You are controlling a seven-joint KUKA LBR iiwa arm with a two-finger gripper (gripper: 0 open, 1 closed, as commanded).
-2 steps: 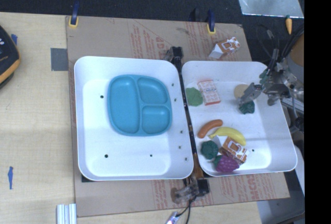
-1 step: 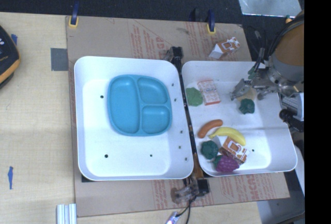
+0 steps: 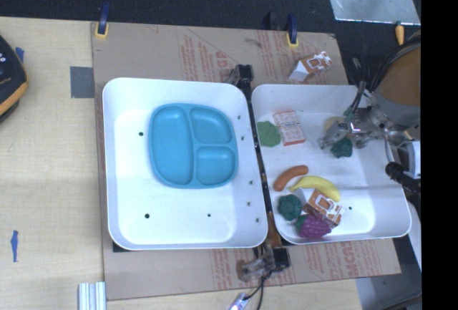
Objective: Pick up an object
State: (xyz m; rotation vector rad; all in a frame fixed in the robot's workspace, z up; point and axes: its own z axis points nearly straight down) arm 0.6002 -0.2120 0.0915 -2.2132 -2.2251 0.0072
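My gripper [image 3: 342,135] is low over the right part of the right bin [image 3: 372,223], reaching in from the right. A small dark green toy [image 3: 343,149] lies right at its tip; whether it is held is not visible. Further left in that bin lie a pale green round piece [image 3: 268,133] and a white card with red print [image 3: 288,127]. Toward the front are a brown sausage [image 3: 290,176], a yellow banana [image 3: 315,185], a dark green broccoli [image 3: 290,206], an orange and white packet [image 3: 326,209] and purple grapes [image 3: 313,227].
The left bin [image 3: 129,223] holds a blue divided plate [image 3: 193,144]. A small orange and white carton [image 3: 311,66] lies on the cardboard behind the right bin. A yellow and black device [image 3: 8,79] sits at the bench's far left edge.
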